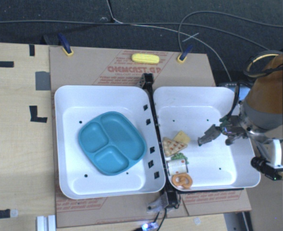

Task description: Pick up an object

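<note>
Several small toy foods lie along the left side of the right bin (199, 93): a yellow cheese wedge (182, 138), a tan waffle-like piece (170, 146), a green and white item (178, 163) and a brown pretzel (182, 180). My gripper (202, 140) hangs low over the middle of that bin, just right of the cheese wedge and apart from it. It points left, and the grey arm with its orange band (268, 88) reaches in from the right. I see nothing held in it.
The left bin (64, 97) holds a blue divided plate (112, 142). A yellow oblong object (145, 58) lies on the cardboard behind the bins. Black clips join the bins at the divider (151, 124). Cables run across the dark floor behind.
</note>
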{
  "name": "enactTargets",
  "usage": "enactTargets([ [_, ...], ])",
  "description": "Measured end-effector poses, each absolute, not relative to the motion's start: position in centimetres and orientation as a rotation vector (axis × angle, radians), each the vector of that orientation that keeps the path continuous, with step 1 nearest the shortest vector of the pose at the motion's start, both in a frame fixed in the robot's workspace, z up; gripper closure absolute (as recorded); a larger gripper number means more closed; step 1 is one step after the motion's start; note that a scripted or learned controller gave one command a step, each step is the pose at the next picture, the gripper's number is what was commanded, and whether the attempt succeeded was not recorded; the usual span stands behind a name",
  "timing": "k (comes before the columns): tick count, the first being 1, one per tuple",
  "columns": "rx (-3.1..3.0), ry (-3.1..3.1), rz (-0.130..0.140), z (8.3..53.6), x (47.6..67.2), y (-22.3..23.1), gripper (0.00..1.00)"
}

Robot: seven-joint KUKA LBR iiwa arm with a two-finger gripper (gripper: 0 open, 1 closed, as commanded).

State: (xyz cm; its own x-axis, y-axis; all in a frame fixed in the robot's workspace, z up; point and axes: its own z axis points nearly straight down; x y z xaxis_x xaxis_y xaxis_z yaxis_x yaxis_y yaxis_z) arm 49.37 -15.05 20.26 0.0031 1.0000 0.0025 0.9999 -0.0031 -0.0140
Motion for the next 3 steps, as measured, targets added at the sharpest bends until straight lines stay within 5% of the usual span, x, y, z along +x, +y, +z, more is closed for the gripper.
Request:
enactTargets([
  [1, -2.219, -2.221, 0.002, 20.8, 49.7, -15.0, 0.00],
  [3, -2.216, -2.218, 0.006, 9.8, 50.6, -14.0, 0.00],
])
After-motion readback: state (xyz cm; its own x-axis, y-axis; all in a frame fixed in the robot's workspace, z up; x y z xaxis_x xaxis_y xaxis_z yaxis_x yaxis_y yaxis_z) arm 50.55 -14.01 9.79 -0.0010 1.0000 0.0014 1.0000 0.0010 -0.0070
